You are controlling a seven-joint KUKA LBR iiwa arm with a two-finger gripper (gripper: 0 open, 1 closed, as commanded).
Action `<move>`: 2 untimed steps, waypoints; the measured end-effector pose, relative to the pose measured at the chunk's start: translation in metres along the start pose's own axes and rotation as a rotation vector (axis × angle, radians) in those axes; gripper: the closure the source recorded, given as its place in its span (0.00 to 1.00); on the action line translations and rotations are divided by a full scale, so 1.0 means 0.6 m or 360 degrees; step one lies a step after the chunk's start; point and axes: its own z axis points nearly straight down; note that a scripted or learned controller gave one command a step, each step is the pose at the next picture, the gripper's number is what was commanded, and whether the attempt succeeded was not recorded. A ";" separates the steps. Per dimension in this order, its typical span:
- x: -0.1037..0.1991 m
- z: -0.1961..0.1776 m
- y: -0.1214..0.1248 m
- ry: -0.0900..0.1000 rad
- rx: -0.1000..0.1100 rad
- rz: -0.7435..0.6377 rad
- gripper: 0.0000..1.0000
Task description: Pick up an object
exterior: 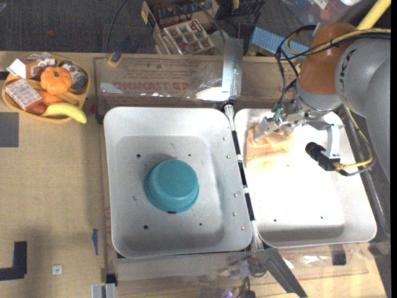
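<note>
End effector point(276, 121) low over the tan bread-like slice point(268, 146); grip unreadable here. Next: confirm hold, lift straight up.

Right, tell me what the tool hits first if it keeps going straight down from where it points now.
Most likely the tan, bread-like object in the right bin; the tool sits just above its top edge, though depth is unclear.

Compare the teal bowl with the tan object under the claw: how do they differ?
The teal bowl is round and lies upside down, mid left bin; the tan object is pale, irregular and flat, at the right bin's upper-left corner. The claw hovers over the tan object; the bowl sits alone. Each rests in a white bin.
</note>
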 end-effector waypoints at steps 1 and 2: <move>0.009 0.026 0.002 -0.0003 -0.0010 -0.0054 0.00; 0.008 0.005 0.005 -0.0004 -0.0019 -0.0050 1.00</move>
